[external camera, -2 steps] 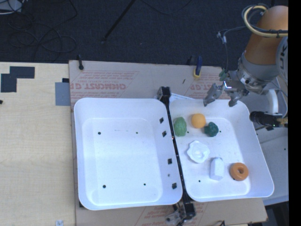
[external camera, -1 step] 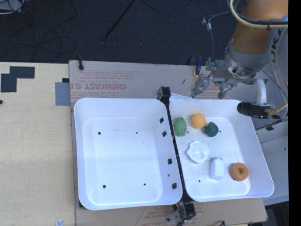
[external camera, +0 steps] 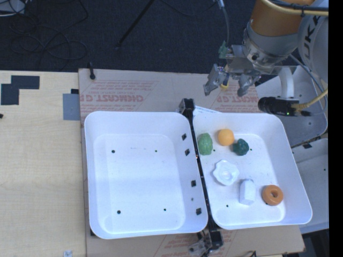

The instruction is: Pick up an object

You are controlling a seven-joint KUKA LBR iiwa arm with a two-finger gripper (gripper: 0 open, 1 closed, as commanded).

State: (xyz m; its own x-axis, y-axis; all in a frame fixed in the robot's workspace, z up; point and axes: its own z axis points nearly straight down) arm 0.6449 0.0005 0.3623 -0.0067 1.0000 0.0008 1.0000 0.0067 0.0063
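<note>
The gripper [external camera: 230, 87] is positioned above the far edge of the right bin [external camera: 289, 143], with its two fingers spread apart and nothing held between them. Six objects are contained in the right bin: a light green lump [external camera: 204, 143], an orange ball [external camera: 225, 137], a dark green lump [external camera: 241, 147], a white star-shaped piece [external camera: 225, 172], a white block [external camera: 246, 191] and an orange ring [external camera: 273, 195]. The left bin [external camera: 96, 143] is located just beside it.
</note>
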